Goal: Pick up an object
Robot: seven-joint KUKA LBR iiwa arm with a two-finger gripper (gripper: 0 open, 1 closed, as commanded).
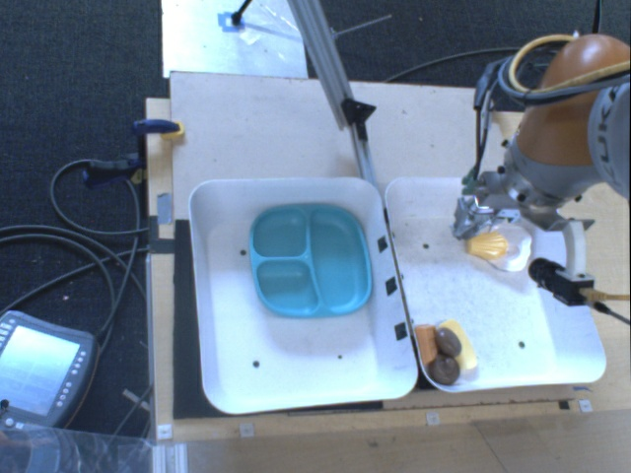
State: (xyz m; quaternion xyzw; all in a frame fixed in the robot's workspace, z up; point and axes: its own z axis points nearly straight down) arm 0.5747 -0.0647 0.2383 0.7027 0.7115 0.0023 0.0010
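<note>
My gripper [475,227] hangs over the back part of the right bin [513,313], coming in from the right under the grey and orange arm. A yellow-orange object [490,246] lies on the bin floor just below and right of the fingertips, next to a white piece [516,254]. At the right bin's front left corner lie several small items: an orange piece [425,343], two brown rounded ones [447,355] and a yellow block [461,345]. The arm hides how the fingers stand.
A teal divided plate [310,260] sits in the left bin [227,363]. A slanted metal pole [325,57] crosses the bench down to the divider between the bins. A black part [558,282] of the arm hangs over the right bin's right side.
</note>
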